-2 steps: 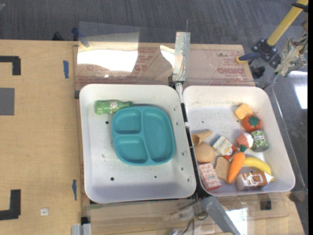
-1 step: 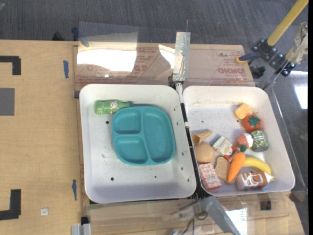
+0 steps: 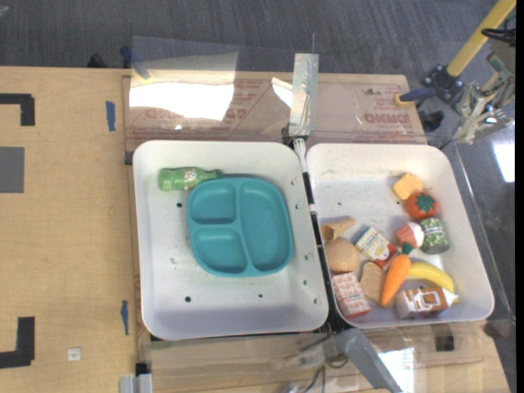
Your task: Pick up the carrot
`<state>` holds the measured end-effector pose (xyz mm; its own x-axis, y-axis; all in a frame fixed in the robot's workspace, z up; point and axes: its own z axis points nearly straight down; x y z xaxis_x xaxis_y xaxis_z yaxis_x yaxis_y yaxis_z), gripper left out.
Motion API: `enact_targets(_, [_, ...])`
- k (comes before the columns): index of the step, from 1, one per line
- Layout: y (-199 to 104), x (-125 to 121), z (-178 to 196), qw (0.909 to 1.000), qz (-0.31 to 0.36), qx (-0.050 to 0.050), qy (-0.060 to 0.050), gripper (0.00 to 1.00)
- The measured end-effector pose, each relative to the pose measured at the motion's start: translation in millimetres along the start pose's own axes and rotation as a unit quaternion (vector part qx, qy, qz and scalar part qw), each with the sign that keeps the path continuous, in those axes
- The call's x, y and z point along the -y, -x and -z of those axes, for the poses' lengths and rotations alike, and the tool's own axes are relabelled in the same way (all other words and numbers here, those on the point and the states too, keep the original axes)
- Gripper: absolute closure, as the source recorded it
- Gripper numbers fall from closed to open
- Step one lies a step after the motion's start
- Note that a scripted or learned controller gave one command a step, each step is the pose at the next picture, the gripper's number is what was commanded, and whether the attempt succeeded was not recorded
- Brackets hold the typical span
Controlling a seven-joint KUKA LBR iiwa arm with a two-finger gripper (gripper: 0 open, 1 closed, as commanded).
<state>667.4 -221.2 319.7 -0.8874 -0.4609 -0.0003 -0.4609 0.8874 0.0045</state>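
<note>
The carrot (image 3: 395,275) is orange with a green top and lies at a slant in the right bin (image 3: 360,174), near its front. It rests among other toy foods, with a yellow banana (image 3: 432,277) to its right and a round cookie (image 3: 373,282) to its left.
The right bin also holds a tomato (image 3: 422,205), an orange cheese block (image 3: 408,186), a small milk carton (image 3: 372,242), a red box (image 3: 350,294) and a brown carton (image 3: 423,301). The left bin (image 3: 155,244) holds a teal divided plate (image 3: 240,226) and a green bottle (image 3: 187,178).
</note>
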Motion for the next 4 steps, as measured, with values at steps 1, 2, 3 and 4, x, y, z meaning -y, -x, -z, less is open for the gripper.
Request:
enact_targets(1, [0.7,0.6,95.5,0.999,0.044,0.007,-0.009,1.0])
enact_targets(2, [0.2,-0.1,3.0,0.9966,0.082,0.0,0.0,1.0])
enact_targets(3, [0.7,0.6,85.5,0.9865,0.163,0.006,-0.008,1.0])
enact_targets(4, [0.5,-0.1,2.0,0.9724,0.233,0.001,-0.001,1.0])
